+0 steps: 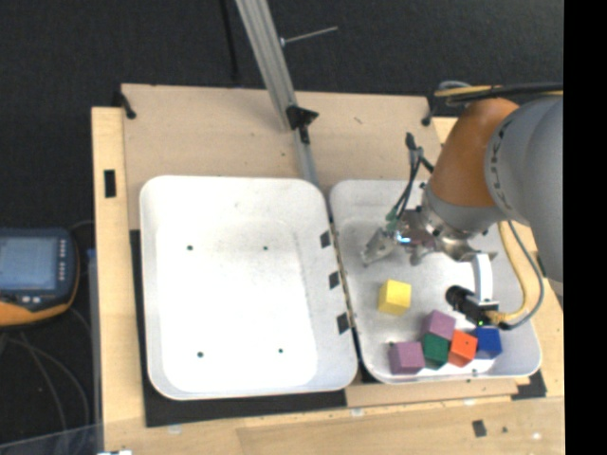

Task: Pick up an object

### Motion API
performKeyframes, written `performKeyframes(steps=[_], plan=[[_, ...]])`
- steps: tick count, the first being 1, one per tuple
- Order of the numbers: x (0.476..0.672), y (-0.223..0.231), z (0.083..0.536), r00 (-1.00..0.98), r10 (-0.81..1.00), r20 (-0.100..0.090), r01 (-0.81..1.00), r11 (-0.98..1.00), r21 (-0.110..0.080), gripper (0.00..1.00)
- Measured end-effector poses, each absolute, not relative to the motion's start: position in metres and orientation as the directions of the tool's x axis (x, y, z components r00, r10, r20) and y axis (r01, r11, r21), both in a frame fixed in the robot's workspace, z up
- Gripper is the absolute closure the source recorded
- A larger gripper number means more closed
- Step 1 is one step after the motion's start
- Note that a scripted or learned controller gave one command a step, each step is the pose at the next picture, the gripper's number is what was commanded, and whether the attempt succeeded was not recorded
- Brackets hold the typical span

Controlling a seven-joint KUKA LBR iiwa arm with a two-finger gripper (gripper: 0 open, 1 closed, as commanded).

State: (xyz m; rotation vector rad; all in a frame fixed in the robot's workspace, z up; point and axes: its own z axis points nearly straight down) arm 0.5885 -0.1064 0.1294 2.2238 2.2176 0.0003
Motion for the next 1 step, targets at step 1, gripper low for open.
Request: performKeyframes(steps=[1], plan=[[0.5886, -0.106, 0.1293, 0.004, 1.0, 0.0, 1.0, -0.004, 0.001, 0.0]])
